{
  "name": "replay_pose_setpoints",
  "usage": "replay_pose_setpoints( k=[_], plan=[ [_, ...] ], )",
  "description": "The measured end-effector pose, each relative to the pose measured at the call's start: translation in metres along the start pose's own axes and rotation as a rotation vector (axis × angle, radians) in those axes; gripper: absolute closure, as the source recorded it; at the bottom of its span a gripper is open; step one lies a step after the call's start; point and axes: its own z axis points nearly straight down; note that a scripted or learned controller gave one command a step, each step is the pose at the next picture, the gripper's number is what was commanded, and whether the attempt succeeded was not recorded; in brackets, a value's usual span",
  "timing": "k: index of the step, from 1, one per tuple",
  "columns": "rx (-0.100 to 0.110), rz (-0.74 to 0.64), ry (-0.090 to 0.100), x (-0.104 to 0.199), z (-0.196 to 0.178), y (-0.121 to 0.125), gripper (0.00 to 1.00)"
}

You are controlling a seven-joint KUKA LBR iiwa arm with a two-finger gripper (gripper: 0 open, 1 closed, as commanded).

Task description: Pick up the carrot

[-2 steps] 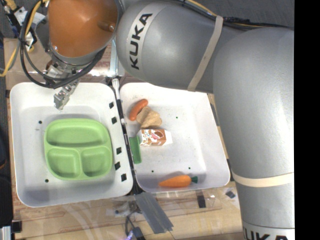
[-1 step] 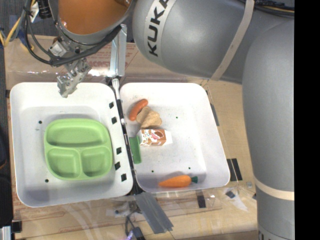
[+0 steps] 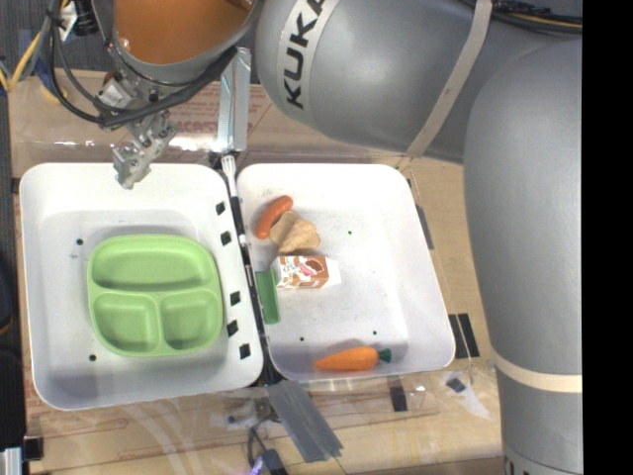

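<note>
Arm (image 3: 415, 57): reaches in from the right, above both bins.
Right bin (image 3: 396, 265): holds the food items.
Left bin (image 3: 49, 265): holds green tray (image 3: 153, 295).
Gripper (image 3: 136, 156): above left bin's far edge; finger opening cannot be told, nothing seen held.
Carrot (image 3: 348, 359): right bin, near edge.

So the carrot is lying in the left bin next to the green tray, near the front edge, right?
Not quite. The camera view shows the carrot near the front edge of the right bin, not the left one. The green tray sits in the left bin, apart from it.
</note>
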Motion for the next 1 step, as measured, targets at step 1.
replay_pose_setpoints(
  k=[1],
  plan=[
    [0.002, -0.141, -0.001, -0.0027, -0.0063, -0.0008, 1.0]
  ],
)
